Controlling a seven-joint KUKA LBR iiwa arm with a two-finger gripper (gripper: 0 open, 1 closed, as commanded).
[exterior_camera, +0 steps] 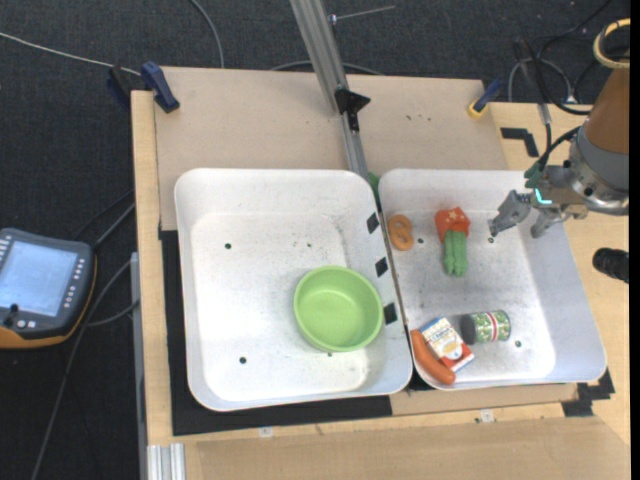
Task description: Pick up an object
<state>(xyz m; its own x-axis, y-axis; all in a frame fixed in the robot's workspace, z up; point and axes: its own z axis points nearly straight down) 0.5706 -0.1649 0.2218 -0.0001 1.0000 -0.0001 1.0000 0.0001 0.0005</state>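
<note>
My gripper (517,224) hovers over the upper right part of the right bin (560,298), its fingers spread open with nothing between them. Left of it lies a red-and-green toy vegetable (453,240), and further left a small orange round piece (401,232) sits by the bin's wall. Toward the front of that bin lie a green can (487,326) on its side, a small printed box (445,335) and an orange sausage-shaped toy (430,364). A green bowl (338,308) stands in the left bin (230,218).
A metal pole (325,48) slants down from the top to the gap between the bins. Blue clamps (160,86) hold the board at its back corners. A handheld pendant (40,283) lies at far left, and cables (545,78) run at upper right.
</note>
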